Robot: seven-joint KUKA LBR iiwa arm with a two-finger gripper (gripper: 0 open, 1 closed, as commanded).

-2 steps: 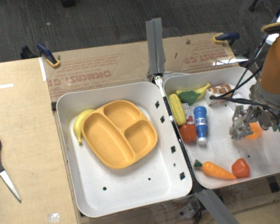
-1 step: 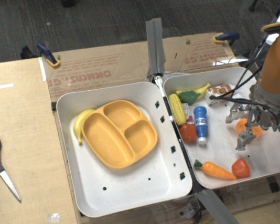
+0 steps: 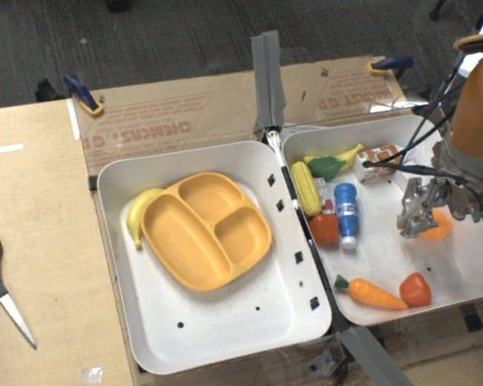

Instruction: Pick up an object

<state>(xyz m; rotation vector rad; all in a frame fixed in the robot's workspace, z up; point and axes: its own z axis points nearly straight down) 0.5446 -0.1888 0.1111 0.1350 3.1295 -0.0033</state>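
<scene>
Claw [image 3: 416, 219] down in the right bin [image 3: 477, 285], grip state impossible to tell. Orange object [image 3: 437, 227] touching, just right of it. Blue bottle [image 3: 347, 213] left; carrot [image 3: 374, 294] and red piece [image 3: 415, 290] nearer the camera.

Orange object [image 3: 437, 226] beside end effector [image 3: 416, 221]

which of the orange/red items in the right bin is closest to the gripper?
The orange piece directly beside the gripper, partly hidden by it. The carrot and red piece lie nearer the front wall; the tomato sits by the divider.
</scene>
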